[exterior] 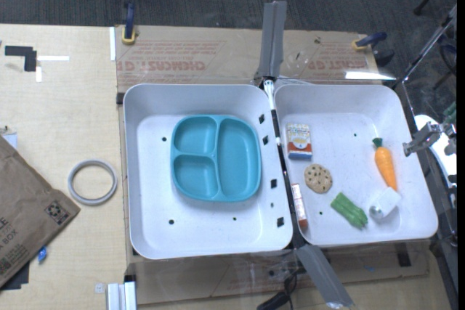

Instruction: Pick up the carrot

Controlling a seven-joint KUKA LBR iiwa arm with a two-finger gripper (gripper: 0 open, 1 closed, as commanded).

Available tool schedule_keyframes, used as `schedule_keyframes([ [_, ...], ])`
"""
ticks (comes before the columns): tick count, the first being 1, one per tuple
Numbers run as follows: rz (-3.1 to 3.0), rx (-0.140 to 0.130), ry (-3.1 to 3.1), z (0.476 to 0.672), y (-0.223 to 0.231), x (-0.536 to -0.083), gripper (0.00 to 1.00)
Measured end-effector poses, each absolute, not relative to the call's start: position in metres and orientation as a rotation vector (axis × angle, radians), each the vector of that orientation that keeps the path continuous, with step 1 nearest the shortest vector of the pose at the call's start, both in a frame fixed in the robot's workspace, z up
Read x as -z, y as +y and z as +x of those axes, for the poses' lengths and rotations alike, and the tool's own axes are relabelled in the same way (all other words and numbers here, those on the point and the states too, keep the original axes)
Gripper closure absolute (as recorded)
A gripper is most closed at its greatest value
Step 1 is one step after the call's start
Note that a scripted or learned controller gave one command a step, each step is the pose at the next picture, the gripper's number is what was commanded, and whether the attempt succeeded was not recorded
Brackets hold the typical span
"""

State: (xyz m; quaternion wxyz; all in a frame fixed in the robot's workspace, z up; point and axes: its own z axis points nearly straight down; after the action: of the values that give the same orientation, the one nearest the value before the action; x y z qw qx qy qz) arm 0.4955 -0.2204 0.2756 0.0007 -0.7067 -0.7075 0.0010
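Gripper (pixel 421 141), blurred, apparently hangs just beside one carrot (pixel 386 167).

Orange carrot (pixel 385 166) with green top, teal plate (pixel 216 158), brown speckled cookie (pixel 317 178), white bins (pixel 138 178).

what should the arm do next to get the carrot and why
Probably bring the claw in over the right bin and line it up above the carrot. The carrot lies flat near that bin's right wall, green top pointing away from the camera, untouched. A white object sits just below its tip, so coming down on the orange middle, fingers across its width, looks safest.
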Motion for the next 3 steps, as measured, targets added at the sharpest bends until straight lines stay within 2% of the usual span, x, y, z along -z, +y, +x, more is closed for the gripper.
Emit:
schedule_keyframes([
  [1,-2.010,-0.001,-2.412,0.477,-0.222,-0.138,0.00],
  [2,-1.990,-0.001,-2.430,0.516,-0.186,-0.091,0.00],
  [3,-2.072,0.017,-2.319,0.603,-0.202,-0.090,0.00],
])
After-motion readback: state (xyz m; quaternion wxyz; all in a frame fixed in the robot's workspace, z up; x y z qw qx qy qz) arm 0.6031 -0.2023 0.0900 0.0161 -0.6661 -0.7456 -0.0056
